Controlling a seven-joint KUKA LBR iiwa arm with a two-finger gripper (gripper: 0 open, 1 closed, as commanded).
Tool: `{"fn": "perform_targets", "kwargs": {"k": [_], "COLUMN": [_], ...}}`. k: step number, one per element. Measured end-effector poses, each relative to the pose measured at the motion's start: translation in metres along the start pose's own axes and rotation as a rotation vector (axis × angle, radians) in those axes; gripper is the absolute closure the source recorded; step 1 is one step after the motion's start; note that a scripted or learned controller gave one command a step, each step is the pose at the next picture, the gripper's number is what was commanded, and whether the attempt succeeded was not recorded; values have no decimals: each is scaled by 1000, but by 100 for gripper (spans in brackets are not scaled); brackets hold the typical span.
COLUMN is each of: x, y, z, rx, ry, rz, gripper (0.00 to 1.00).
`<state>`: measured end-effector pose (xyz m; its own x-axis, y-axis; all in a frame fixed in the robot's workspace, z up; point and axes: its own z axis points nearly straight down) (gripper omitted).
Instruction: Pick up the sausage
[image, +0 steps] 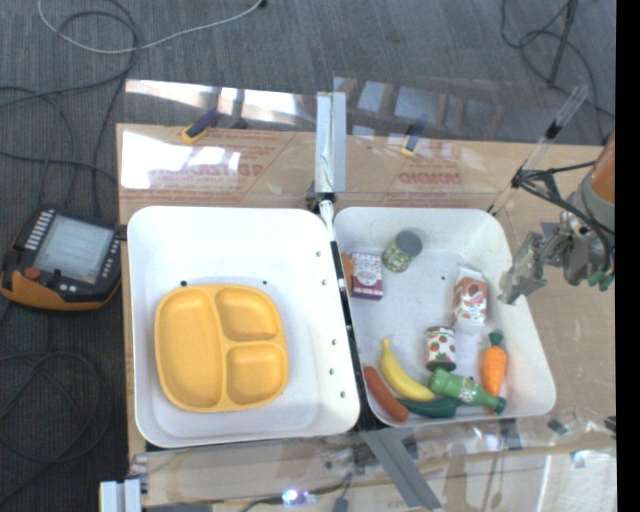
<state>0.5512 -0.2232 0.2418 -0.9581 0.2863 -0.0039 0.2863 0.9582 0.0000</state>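
I see the sausage (385, 394) lying in the right bin (440, 222), at its near left corner, close against the wall that divides the two bins. It is a reddish-brown piece lying on a slant, and the banana (403, 376) lies just beside it on its right, the two running almost side by side. A dark green vegetable (428, 407) lies near its lower end; whether they touch I cannot tell.

The hand (522, 272) hangs over the right rim of that same bin, up toward the far side, so the sausage is well apart from it, away to the left and nearer the camera. Between the two lie a white and red packet (471, 301), a small can (440, 347), a carrot (494, 366) and a green bottle (464, 388). I see nothing gripped in the hand. Its grey fingers (520, 270) blur together against the bin edge, and I cannot tell whether they stand wide or narrow.

The arm (585, 250) is cut off at the right side, with just a bit of orange showing. In the far part of the right bin sit a dark red box (367, 275) and a round greenish tin (403, 250), whose labels are too small for me to read. The left bin (150, 380) holds a yellow divided tray (221, 346). A pendant with a screen (62, 258) lies on the floor to the left of the worktop (150, 160).
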Motion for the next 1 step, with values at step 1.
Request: {"fn": "perform_targets", "kwargs": {"k": [1], "x": [46], "y": [-14], "z": [51], "rx": [-2], "ry": [3], "rz": [-478], "gripper": [100]}}
